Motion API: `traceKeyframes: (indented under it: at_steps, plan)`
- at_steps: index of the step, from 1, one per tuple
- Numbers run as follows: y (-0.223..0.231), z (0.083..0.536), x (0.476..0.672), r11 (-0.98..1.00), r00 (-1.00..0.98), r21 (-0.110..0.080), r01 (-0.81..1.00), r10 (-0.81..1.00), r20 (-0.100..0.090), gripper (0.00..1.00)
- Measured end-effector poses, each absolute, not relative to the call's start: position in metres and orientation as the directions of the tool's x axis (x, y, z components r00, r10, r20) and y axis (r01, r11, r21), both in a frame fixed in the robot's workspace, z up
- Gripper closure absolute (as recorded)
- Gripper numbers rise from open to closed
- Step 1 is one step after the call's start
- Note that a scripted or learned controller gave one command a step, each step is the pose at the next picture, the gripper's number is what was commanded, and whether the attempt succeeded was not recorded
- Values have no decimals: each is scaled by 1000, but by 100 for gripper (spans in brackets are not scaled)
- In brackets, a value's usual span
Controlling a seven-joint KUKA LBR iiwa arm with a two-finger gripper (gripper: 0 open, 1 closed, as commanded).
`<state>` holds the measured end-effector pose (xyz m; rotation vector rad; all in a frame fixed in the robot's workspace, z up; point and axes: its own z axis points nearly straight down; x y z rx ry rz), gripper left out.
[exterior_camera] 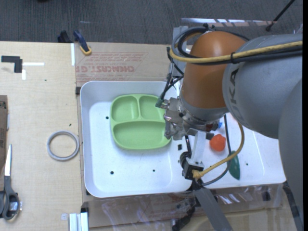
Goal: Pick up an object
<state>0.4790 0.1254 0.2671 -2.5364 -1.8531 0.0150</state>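
Inside left bin (pixel 96 177), green plate (pixel 138 122)

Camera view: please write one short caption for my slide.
Grey arm reaches over two white bins; a green divided plate lies in the left bin.

My orange wrist band (pixel 208 69) looks like glossy, smooth plastic, and the grey shell (pixel 269 88) beside it has a duller satin sheen. Below me, the green divided plate (pixel 137 121) reads as smooth matt plastic with 3 compartments, lying in a white bin (pixel 127 174) of smooth, faintly shiny plastic. The surface (pixel 38 100) is pale matt wood, bearing a translucent glossy tape ring (pixel 63 145), metal scissors (pixel 8 196) and rough brown cardboard (pixel 120 64).
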Motion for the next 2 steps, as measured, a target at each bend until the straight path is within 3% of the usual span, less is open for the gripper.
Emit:
traceKeyframes:
  at_steps: [1,2]
  plan:
    - [188,223,478,-277,277,-8,961,961,-8,100]
    - [228,192,478,-456,456,-6,890,890,-11,100]
